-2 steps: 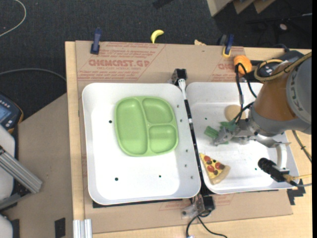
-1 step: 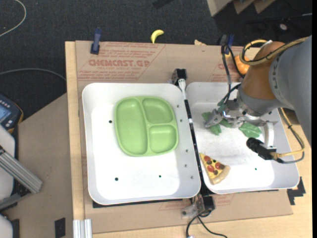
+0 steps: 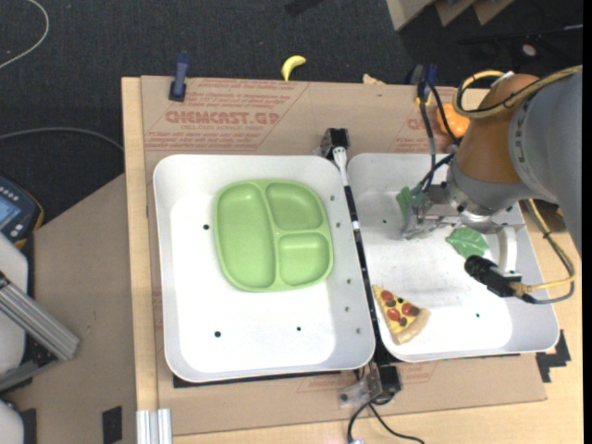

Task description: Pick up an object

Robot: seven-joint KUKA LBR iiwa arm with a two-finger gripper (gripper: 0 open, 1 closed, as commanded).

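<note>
- Green object [image 3: 404,198], small and leaf-coloured, lies in the right bin [image 3: 444,336] towards its far left part, touching or just beside the gripper [image 3: 421,222]; this looks like the thing the arm is after
- The gripper is low over that bin's floor, its dark fingers pointing to the bin's left side, the green object just at their far side; whether it sits between them or beside them is too small to tell
- How the jaws stand cannot be told from this camera view
- A second green piece [image 3: 467,242] lies just right of the gripper, under the wrist, nearer the bin's middle
- A pizza slice toy [image 3: 401,314] lies at the right bin's near left corner, well apart from the gripper, its point turned to the far left
- The left bin [image 3: 185,331] carries a green divided plate [image 3: 274,234] near its middle
- My judgement: the pick turns on the gripper closing over the object at its fingertips, with hardly any travel needed
</note>
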